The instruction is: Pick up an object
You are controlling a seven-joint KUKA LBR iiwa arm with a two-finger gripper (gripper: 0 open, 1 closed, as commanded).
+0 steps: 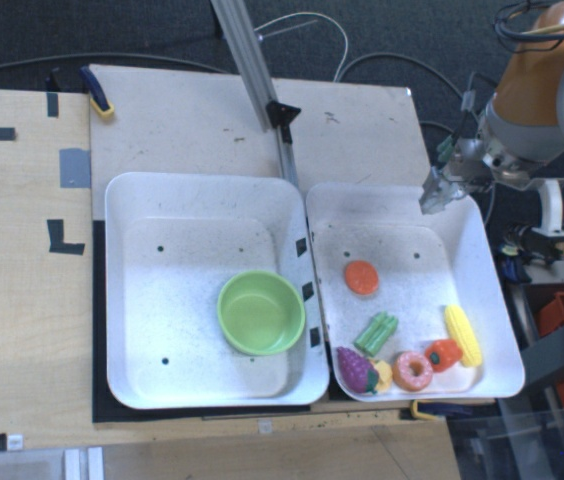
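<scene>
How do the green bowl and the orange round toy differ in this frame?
The green bowl lies in the left bin; the orange round toy lies in the right bin. The bowl is much larger than the toy. The bowl is hollow and open upward; the toy looks solid. Both are round and sit apart from the gripper.

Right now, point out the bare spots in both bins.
Left bin: bare all around the green bowl. Right bin: bare upper half, above the orange ball. Crowded along its near edge: corn, donut, grapes.
</scene>
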